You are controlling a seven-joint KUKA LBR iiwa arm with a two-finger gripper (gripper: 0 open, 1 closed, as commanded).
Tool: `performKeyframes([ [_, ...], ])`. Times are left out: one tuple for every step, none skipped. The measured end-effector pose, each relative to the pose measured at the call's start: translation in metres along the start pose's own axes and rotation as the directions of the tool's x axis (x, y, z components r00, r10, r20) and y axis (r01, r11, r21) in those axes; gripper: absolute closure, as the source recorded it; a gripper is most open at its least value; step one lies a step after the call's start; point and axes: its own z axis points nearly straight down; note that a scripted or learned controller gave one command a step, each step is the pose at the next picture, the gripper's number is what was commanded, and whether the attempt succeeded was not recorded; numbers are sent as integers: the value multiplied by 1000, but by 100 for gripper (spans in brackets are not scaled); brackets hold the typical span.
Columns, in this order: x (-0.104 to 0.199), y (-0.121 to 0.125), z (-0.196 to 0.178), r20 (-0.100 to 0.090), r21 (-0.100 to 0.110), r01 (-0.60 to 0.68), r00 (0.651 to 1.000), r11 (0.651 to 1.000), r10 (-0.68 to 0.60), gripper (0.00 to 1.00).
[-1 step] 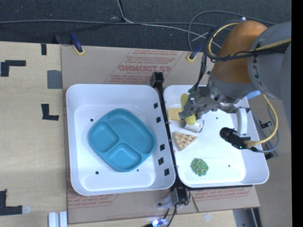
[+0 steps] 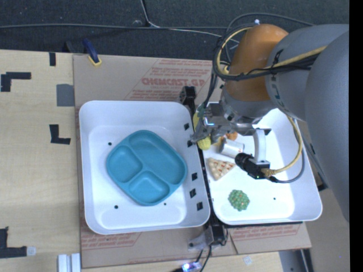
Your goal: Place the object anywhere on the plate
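A blue plate with three compartments lies in the left bin. In the right bin lie a tan waffle-textured wedge, a green bumpy ball, and a small white cylinder with an orange bit beside it. My gripper hangs low over the right bin's upper left part, close to the divider between the bins and just above the white cylinder and the wedge. The wrist body hides its fingers from this angle.
The bins sit on a cardboard sheet on a wooden bench. Black clips line the divider between the bins. A black cable with a connector loops from the wrist over the right bin. The arm's bulk covers the upper right.
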Motion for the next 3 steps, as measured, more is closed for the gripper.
performKeyframes([
  [50, 15, -10, 0, -2, -1, 1000, 1000, 1, 100],
  [100, 28, -14, 0, -1, -1, 1000, 1000, 1, 100],
  [96, 28, -14, 2, 0, -5, 1000, 1000, 5, 0],
])
